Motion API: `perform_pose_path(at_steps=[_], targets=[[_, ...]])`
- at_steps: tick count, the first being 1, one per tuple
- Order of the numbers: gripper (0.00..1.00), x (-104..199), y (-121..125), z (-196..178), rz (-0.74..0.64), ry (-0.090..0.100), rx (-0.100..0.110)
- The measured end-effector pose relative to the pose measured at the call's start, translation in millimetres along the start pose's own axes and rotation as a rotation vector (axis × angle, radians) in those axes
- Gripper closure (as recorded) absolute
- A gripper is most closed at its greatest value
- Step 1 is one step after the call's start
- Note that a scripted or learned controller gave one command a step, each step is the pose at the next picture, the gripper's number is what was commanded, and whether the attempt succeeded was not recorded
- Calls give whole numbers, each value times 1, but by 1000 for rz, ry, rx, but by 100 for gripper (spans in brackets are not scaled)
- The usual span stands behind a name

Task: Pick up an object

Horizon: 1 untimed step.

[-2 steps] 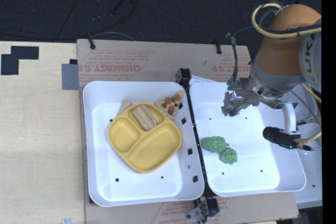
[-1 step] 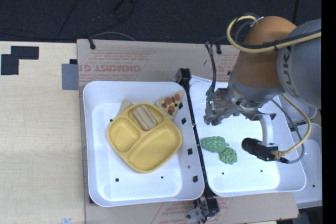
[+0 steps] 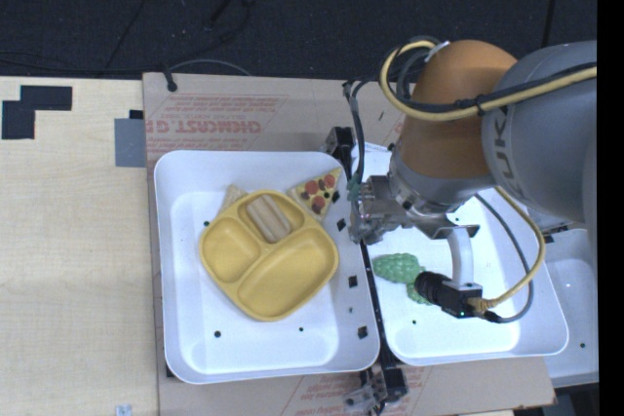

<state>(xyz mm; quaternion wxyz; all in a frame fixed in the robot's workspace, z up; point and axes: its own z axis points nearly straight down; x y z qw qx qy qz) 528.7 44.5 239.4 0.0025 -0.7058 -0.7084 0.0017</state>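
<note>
The green knobbly soft toy [image 3: 397,266] lies in the right white bin [image 3: 546,331], near its left wall and about midway along it, long axis running roughly left to right. The pincer [image 3: 369,221] hangs over that same wall, so the toy sits just beside it, toward the table's near edge and slightly right. Whether the pincer is wide or narrow I cannot tell.

My grey arm [image 3: 546,132] reaches in from the right, its orange band [image 3: 453,107] bulging above the wrist, which points steeply downward with a yellow cable looping around it, and my gripper [image 3: 369,221] hangs low beneath.
</note>
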Motion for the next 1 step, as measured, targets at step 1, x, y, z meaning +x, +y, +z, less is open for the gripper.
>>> perform_pose_path(at_steps=[1], targets=[[100, 48, -15, 19, 2, -1, 0]])
